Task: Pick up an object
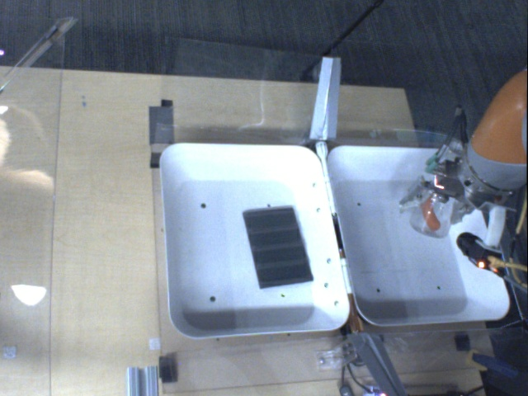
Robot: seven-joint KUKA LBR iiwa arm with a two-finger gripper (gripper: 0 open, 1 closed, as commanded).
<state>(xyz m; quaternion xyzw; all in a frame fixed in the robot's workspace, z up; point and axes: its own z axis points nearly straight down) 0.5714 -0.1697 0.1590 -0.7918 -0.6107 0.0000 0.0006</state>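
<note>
While the arm (503,130) reaches over the right bin (388,262), we see its pincer (435,209) low in that bin's far right part, with a small orange-red thing (431,217) showing at its tip, seemingly inside something pale and see-through. Whether that thing sits between the fingers or merely lies under them we cannot tell, and we cannot tell how far the pincer stands open either; the spot is too small and blurred.

Relative to the right bin, the other candidate is plain: a dark ribbed slab (278,247) lies flat in the middle of the left bin (190,221), well apart from the pincer, its long sides running slantwise toward the near edge.

We judge the slab to be stiff and fairly light, with ridges that should give some grip, yet it lies so flat that fingers would have to straddle its narrow width and press down onto the bin floor. The orange-red thing looks small and light; if its pale casing is thin plastic, it may be slippery and could squash or pop aside, so we would close on its middle gently. Both bins rest on the pale wooden surface (99,221).
</note>
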